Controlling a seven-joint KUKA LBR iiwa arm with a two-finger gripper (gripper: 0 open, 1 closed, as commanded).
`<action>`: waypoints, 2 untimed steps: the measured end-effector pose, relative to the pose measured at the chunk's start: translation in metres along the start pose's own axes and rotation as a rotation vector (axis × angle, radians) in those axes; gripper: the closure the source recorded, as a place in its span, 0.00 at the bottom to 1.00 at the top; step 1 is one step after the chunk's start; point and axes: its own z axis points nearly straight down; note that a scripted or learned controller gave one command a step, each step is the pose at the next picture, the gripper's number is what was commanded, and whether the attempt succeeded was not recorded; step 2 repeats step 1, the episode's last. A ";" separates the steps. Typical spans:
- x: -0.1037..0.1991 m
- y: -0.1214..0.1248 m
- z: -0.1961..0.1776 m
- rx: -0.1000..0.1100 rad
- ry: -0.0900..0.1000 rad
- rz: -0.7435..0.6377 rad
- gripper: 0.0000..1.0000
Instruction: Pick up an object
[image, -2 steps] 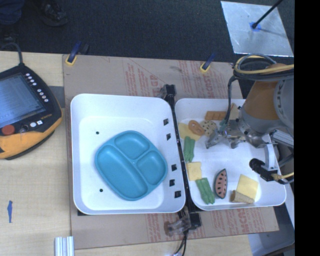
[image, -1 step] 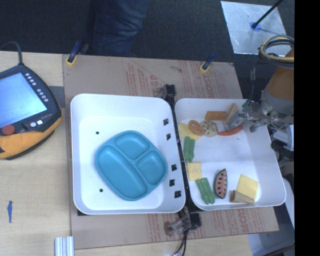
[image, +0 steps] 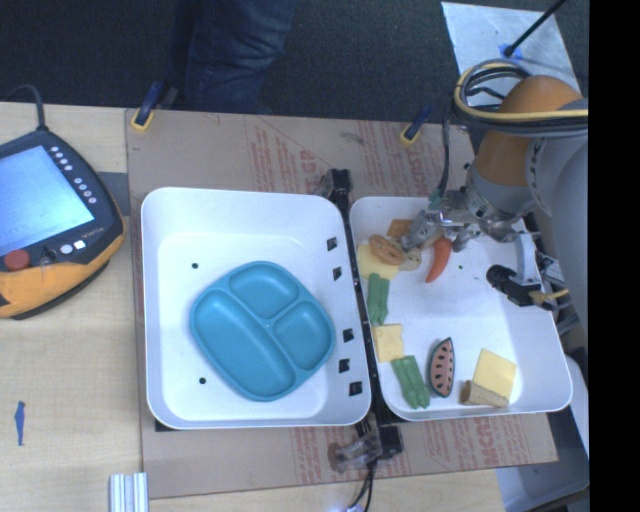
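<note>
We are hanging our gripper (image: 440, 228) low over the far end of the right bin (image: 545, 400), right above the red pepper (image: 438, 260) and other toy food, presumably lining up a grab, though we cannot tell how it is set.

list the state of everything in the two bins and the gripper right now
blue three-compartment plastic tray: flat in the left white bin, nothing in its compartments
gripper: low over the right white bin, far end
orange-red toy chilli pepper: hanging tilted just below the gripper
watermelon slice toy: lying flat, near edge
pale yellow cheese wedge: lying beside the watermelon
two green bean pieces: lying along the left wall
</note>
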 end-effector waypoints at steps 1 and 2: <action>-0.004 -0.001 -0.012 0.000 -0.001 0.001 1.00; -0.004 -0.001 -0.012 0.000 -0.001 0.001 1.00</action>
